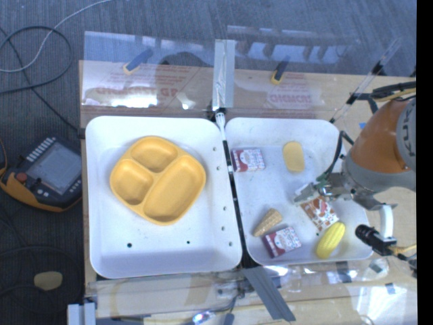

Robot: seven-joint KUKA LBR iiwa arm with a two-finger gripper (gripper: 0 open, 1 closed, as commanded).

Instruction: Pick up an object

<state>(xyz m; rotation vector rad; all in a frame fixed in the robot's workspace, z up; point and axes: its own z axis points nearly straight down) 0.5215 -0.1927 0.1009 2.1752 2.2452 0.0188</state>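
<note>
Nothing is lifted yet: the gripper point(316, 189) hovers low at the right bin's point(270, 131) three o'clock beside the packet point(321, 213), finger state impossible to tell.

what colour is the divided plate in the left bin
Yellow; the divided plate shows best in the camera view.

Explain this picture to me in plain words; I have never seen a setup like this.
One camera looks down at a slant on a bench with two shallow white bins. The left bin holds a yellow divided plate. The right bin holds small items: two red and white boxes, a pale yellow block, a cone, a red and white packet and a lemon. The grey and orange shape at right is a robot arm; its end effector sits just above the packet. Nothing is visibly held.
</note>
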